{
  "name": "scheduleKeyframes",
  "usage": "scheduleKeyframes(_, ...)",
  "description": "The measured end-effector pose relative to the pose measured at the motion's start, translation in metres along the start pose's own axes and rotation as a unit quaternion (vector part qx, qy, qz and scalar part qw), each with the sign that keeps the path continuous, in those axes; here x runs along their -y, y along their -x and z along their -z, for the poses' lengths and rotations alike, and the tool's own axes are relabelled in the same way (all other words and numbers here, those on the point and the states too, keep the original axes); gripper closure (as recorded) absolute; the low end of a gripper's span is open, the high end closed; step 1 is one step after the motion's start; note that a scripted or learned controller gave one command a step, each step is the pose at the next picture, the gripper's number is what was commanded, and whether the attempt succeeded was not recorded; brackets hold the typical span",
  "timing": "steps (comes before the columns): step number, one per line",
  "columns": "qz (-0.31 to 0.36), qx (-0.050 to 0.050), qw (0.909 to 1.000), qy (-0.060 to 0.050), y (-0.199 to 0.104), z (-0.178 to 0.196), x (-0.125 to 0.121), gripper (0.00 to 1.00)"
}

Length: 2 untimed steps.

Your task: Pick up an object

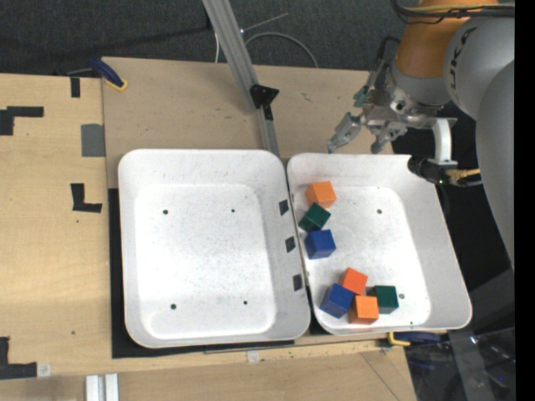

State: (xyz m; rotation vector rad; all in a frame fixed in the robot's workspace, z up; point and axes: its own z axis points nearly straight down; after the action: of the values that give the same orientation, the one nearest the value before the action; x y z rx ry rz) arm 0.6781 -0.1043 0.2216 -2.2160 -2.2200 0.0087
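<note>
- Two-finger metal gripper (361, 137) hangs above the far rim of the right-hand bin, its grey fingers (342, 134) spread apart with nothing between them.
- Grey robot arm with an orange band (443, 23) reaches in from the right side of the view and carries the gripper at its end.
- Shallow white plastic bin on the right (418, 224) lies just below the gripper and holds seven small blocks.
- Small orange cube (321, 193) sits nearest the gripper, close to the bin's left wall at the far end.
- Small dark green cube (315, 217) rests just in front of the orange one, touching it or nearly so.
- Small blue cube (320, 243) sits just in front of the green one, also along the left wall.
- A cluster of four blocks lies at the near end of the bin: an orange block (354, 280), a blue block (338, 299) to its left, a second orange block (365, 308) at the front, and a dark green block (385, 297) on the right. They are packed together.
- Shallow white plastic bin on the left (201, 241) stands side by side with the right one, their rims meeting.
- Pale wooden bench top (50, 249) bears both bins.
- Slanted grey metal pole (234, 40) runs from the top of the view down to the gap between the bins.
</note>
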Motion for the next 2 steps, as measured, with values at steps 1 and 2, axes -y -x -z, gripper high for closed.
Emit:
scheduleKeyframes(1, 0.0, 0.0, 1.0, 0.0, -0.001, -0.066, 0.001, 0.0)
scheduleKeyframes(2, -0.001, 0.001, 1.0, -0.005, -0.002, -0.126, -0.001, 0.0)
